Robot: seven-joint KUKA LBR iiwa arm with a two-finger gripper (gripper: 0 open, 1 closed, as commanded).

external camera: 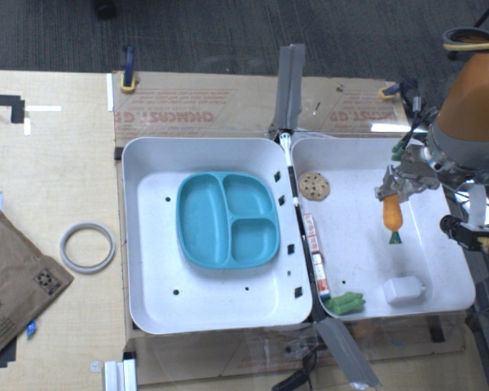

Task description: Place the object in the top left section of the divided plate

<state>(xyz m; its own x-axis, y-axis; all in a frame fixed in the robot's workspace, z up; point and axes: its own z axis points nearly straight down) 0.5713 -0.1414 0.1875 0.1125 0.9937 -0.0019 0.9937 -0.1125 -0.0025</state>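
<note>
- While planning the carry, log the left-side clutter first: grey tape ring (87, 246) and brown cardboard (12, 279) on the bench outside the bins, well apart from the target, safe to ignore.
- Left bin (138, 243): teal divided plate (228, 218) inside, flat, roughly centred.
- Plate layout: one long section on the left, two smaller on the right. Likely target, by judgement: upper part of the long left section (197, 202). Aim for its middle, away from the ridges.
- Raised wall between bins (292, 194): needs enough lift to clear before crossing leftward.
- Right bin (440, 300) near that wall: cookie (314, 186), long narrow box (314, 255) lying along the wall, green item (347, 302) at the lower corner. No need to touch any; pass over them.
- Task object: orange carrot (392, 215), over the right bin, hanging upright, green tip down, looks clear of the floor.
- Gripper (394, 192): pinched on the carrot's upper end, narrow gap, nothing else held.
- Grip near one end only, so swing or slip probable: move slowly, no jerks.
- Lower until the tip is near the plate before letting go; otherwise likely roll into a neighbouring section.
- White block (403, 290) low in the right bin, apart from the path.
</note>
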